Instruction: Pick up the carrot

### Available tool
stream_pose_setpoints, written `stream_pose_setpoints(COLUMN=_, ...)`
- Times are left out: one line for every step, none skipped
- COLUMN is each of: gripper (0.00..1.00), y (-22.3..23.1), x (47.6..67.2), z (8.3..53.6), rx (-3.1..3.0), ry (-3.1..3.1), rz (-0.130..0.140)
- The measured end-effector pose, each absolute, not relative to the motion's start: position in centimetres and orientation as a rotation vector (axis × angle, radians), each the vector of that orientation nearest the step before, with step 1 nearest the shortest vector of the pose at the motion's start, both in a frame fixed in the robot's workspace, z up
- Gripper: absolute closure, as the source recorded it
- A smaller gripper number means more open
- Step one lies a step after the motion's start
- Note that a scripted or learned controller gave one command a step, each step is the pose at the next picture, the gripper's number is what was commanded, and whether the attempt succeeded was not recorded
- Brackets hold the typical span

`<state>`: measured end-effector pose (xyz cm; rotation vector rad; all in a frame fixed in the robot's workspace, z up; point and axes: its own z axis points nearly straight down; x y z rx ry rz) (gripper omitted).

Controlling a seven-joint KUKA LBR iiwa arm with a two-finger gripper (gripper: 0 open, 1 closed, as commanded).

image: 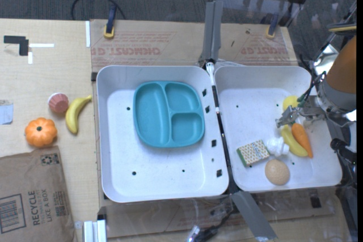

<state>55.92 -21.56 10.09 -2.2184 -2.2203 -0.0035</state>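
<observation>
Smooth orange plastic-looking carrot (301, 139) showing slight gloss; teal divided plastic tray (169, 114) looking matt; white plastic bins (113, 139) smooth w/ soft sheen; pale wood-grain worktop (45, 76) matt; brown cardboard sheet (31, 201) rough.

The small tapered orange carrot (302, 139) lies flat on the floor of the right-hand shallow white bin (249, 184), close to that bin's right edge and toward its near right corner, its length running slantwise, whole and undamaged.
</observation>
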Motion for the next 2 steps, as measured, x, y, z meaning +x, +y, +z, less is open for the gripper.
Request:
stream_pose_setpoints(gripper=1.00, y=-21.7, x=55.9, z=11.0, rx=-2.223, ry=-2.218, rz=-0.002)
stream_pose_setpoints(gripper=1.00, y=-16.8, x=62.9, z=20.5, rx=-2.361, ry=-2.074, rz=0.002)
